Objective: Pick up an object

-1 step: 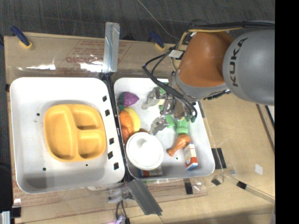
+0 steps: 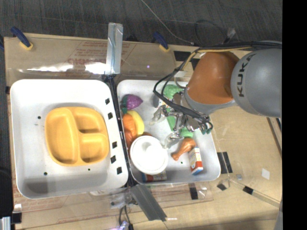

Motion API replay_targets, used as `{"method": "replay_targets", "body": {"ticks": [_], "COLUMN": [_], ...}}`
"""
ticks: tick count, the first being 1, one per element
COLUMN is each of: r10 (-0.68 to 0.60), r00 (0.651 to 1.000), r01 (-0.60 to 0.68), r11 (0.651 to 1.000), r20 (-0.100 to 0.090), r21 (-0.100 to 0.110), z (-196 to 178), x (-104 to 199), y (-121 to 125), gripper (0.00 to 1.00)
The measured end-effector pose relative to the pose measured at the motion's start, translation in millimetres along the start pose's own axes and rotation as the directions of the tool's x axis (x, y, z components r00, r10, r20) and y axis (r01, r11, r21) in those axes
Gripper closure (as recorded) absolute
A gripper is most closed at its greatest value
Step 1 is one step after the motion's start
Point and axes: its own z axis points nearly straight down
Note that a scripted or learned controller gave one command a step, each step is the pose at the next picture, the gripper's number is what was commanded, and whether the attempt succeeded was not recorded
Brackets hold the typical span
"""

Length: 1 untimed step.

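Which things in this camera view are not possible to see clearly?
- Gripper: finger state unclear among cables and clutter.
- Green object: mostly hidden by the arm and cables.
- Item under the white bowl: mostly covered by the bowl.
- Small carton: print too small to read.

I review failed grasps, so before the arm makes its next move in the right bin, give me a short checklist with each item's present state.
1. Gripper is over the right bin, where the objects lie: ok.
2. A target sits close by: the orange drumstick toy lies just below the gripper: ok.
3. An object is seen between the fingers: cannot tell, the metal parts blur against the clutter.
4. Room around the drumstick toy: not ok, the white bowl and small carton crowd it.
5. Cables at the wrist hang free of the objects: cannot tell.
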Motion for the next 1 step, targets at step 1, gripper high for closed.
{"method": "replay_targets", "body": {"ticks": [1], "r10": [0.060], "r00": [0.998], "r01": [-0.060], "r11": [0.998], "r20": [0.005], "r21": [0.003], "z": [7.2], "x": [-38.1], "y": [-51.9], "gripper": [0.00]}}
